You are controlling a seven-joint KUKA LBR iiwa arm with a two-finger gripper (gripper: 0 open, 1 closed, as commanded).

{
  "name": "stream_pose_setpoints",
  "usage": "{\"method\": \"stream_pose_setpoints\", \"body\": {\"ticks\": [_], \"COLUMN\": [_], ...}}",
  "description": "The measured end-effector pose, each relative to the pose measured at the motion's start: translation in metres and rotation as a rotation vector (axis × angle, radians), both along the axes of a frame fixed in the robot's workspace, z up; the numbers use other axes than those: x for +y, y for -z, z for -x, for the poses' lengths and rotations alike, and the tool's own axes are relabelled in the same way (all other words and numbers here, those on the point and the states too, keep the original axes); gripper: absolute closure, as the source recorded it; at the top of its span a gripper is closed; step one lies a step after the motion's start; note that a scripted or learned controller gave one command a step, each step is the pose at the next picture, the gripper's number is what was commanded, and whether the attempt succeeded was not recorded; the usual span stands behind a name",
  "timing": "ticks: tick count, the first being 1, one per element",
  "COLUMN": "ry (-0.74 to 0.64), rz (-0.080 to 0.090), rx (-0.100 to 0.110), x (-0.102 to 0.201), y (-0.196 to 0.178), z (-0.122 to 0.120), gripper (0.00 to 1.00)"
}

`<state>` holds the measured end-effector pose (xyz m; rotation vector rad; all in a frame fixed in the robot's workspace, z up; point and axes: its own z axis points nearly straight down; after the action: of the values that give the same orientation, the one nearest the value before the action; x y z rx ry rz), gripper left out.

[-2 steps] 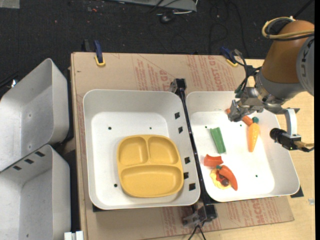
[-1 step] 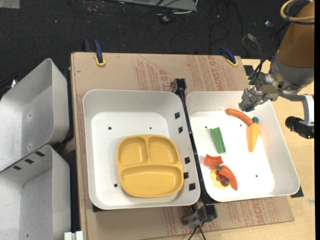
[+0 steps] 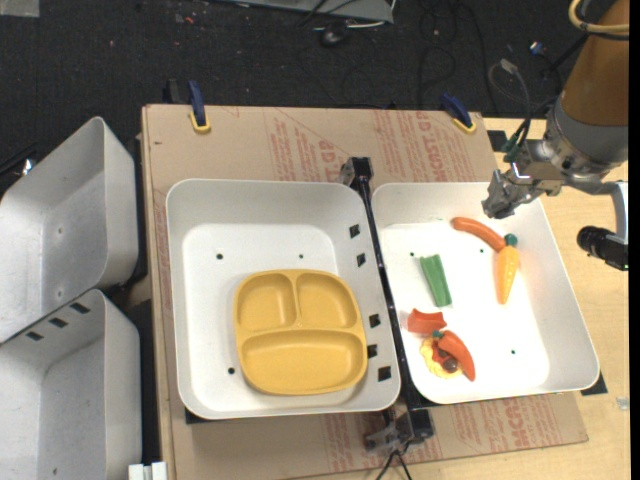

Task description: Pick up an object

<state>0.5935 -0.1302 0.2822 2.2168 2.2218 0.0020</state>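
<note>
**Ana:** Nearest the lens, at the bottom edge, what is that dark thing?

**Ben:** Black clamp point(image 3: 402, 430), knobbly, gripping the front lips where the two bins meet. Behind it, the left bin point(image 3: 200, 208) is smooth white plastic with rounded corners, and a glossy yellow divided plate point(image 3: 298, 330) lies flat in it, three compartments.

**Ana:** And the right bin point(image 3: 560, 268)?

**Ben:** Same white shell. Toy food lies in it: a red and yellow pile point(image 3: 446, 351) at the front, a flat green stick point(image 3: 435, 279) mid-floor, a tapered orange carrot point(image 3: 507, 273) with a small green tip, and a curved orange sausage point(image 3: 478, 232) toward the back.

**Ana:** Where is the gripper point(image 3: 498, 204)?

**Ben:** Over the right bin's back edge, dark metal under the grey wrist. Nothing sits between its fingers. Whether they are spread or closed, I cannot tell; they blur into one dark lump.

**Ana:** Which piece is closest?

**Ben:** Sausage, just in front of the fingertips and apart from them; the carrot lies just beyond it, near its right end. Both bins rest on printed brown cardboard point(image 3: 300, 138).
</note>
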Motion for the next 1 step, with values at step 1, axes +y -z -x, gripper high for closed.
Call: {"method": "stream_pose_setpoints", "body": {"ticks": [1], "ry": [-0.005], "rz": [-0.002], "rx": [0.004], "x": [0.0615], "y": [0.0125], "z": [-0.0044], "gripper": [1.0]}}
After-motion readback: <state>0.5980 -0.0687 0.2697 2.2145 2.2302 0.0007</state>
